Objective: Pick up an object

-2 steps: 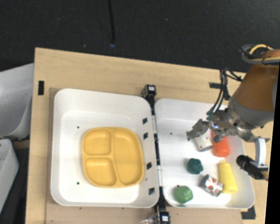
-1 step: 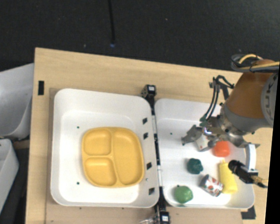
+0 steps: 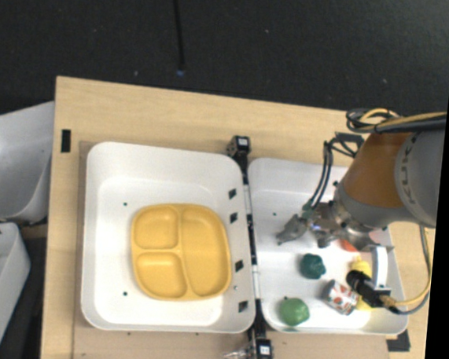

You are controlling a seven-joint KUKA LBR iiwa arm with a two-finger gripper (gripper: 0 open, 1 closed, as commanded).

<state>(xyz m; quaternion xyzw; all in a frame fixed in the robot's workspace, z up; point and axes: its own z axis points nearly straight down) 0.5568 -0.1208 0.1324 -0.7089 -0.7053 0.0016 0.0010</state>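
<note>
Gripper (image 3: pixel 303 226): over right bin (image 3: pixel 283 190), finger state cannot be told. Dark green object (image 3: pixel 312 265) just beside; light green ball (image 3: pixel 294 311) farther off.

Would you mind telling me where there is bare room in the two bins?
Right bin: free far-left corner. Crowded near the gripper, teal lump, green ball and can. Left bin: bare rim around the yellow tray.
</note>
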